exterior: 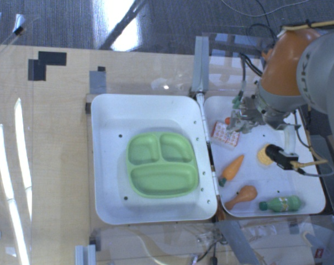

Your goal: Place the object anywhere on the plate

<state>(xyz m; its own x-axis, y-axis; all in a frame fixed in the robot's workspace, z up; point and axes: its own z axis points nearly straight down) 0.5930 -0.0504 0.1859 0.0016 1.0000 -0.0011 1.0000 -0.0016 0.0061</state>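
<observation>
Pale wood-grain bench (pixel 51 164), two glossy white bins. Left bin (pixel 106 148): green three-compartment plate (pixel 162 165), smooth plastic. Right bin (pixel 316 197): red-patterned flat packet (pixel 225 135) just beside gripper (pixel 241 117), tapered orange carrot (pixel 232 169), pear-shaped gourd (pixel 241 195), green bottle (pixel 281 204) lying flat. Gripper state: cannot tell.

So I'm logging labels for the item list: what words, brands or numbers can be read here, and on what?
None can be read.
Flat red-and-white printed packet: its pattern is too blurred.
Green plastic bottle: its yellow label is too small.
Grey-and-orange arm: a dark mark near its edge is unreadable.
</observation>
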